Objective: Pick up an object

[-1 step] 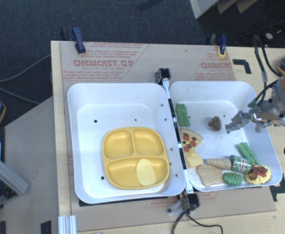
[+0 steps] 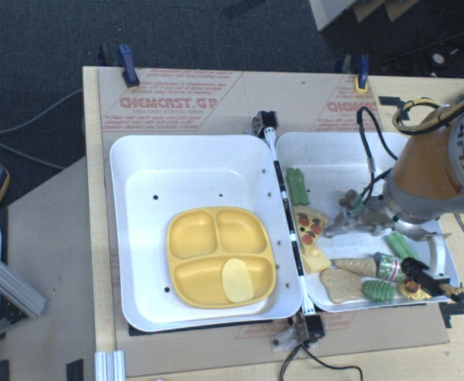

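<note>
My gripper [image 2: 341,215] is low over the right bin [image 2: 335,151], just right of a toy pizza slice [image 2: 309,227]. Its fingers stand open with only white bin floor between them. A green pod [image 2: 297,186] lies above the pizza and a yellow cheese wedge [image 2: 315,257] just below it. Along the bin's front lie a tan bread slice [image 2: 342,286], a bumpy green piece [image 2: 379,291], a small can [image 2: 388,267] and a green stick [image 2: 403,247]. The grey arm with its orange band [image 2: 424,165] reaches in from the right.
The left bin [image 2: 137,173] holds a yellow divided plate [image 2: 186,236] with a pale oval piece [image 2: 236,280] in its front compartment. Black cables [image 2: 367,137] loop over the right bin's back. Blue clamps [image 2: 126,63] grip the bench's far edge.
</note>
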You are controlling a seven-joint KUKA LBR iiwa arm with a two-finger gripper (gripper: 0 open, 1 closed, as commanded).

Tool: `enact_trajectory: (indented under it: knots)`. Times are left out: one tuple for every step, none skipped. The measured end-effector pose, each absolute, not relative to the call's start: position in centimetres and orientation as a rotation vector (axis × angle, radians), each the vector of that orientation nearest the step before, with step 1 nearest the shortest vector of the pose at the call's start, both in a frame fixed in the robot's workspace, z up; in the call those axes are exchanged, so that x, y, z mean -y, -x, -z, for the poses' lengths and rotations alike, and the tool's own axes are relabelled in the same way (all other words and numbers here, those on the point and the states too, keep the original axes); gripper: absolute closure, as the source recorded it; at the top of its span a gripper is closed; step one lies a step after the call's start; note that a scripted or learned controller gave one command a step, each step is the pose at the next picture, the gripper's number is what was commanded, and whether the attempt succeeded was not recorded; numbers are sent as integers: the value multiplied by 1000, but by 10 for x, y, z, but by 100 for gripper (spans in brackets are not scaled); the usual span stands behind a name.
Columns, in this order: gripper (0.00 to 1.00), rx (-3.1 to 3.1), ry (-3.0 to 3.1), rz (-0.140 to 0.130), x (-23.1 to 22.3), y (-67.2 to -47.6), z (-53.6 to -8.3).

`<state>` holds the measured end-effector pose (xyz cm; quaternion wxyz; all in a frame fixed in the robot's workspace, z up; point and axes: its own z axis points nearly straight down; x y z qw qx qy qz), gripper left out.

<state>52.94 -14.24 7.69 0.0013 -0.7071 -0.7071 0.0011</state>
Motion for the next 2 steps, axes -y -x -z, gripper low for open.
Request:
enact_trajectory:
  knots:
    - [0, 2220, 2220, 5, 217, -597, -86]
    - [0, 2213, 2218, -4, 190, -506, -84]
